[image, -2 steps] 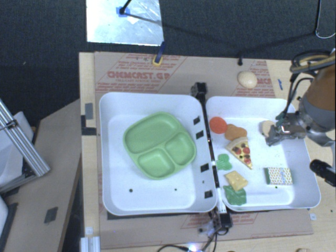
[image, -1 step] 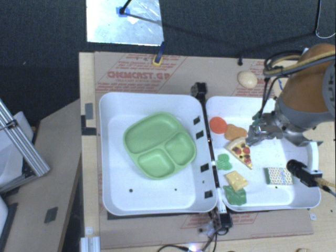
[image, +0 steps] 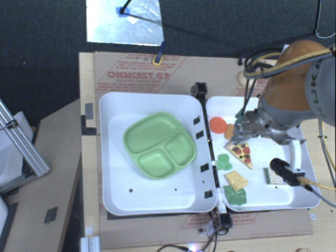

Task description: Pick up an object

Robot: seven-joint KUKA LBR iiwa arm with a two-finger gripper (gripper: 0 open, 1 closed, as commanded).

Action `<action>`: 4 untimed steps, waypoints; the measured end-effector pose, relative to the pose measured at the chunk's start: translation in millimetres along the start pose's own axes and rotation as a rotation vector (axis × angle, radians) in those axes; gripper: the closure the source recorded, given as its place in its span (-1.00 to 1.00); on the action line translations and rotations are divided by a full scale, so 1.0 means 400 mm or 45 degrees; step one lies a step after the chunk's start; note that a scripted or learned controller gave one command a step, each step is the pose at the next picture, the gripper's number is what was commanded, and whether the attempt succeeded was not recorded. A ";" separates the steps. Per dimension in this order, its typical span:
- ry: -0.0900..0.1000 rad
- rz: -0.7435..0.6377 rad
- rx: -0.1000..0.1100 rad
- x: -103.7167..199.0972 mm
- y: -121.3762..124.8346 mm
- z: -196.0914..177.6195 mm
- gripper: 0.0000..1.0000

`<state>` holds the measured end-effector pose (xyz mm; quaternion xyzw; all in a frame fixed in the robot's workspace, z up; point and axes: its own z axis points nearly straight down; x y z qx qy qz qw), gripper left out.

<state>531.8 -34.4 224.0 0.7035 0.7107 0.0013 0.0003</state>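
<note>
The right bin [image: 302,201] holds several toy foods. An orange disc [image: 218,124] lies near its far left, with a small tan piece [image: 229,132] beside it. Toward the front come a pizza slice [image: 242,154], a green leafy piece [image: 224,162], a yellow wedge [image: 236,180] and another green piece [image: 235,196]. My gripper [image: 240,134] hangs low over the bin, just past the pizza slice and right beside the tan piece. The wrist hides its tips.
The left bin [image: 115,193] holds a green divided plate [image: 159,145]. A black divider [image: 206,140] runs between the bins. A small green-and-white patterned piece [image: 272,178] lies at the right bin's front right. The arm covers the right bin's far right.
</note>
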 end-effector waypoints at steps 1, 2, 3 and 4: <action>0.001 0.000 0.002 0.141 -0.001 0.022 1.00; 0.001 0.000 0.003 0.251 -0.037 0.011 1.00; 0.000 0.003 0.000 0.324 -0.021 -0.020 1.00; -0.001 0.005 0.003 0.325 -0.031 -0.024 1.00</action>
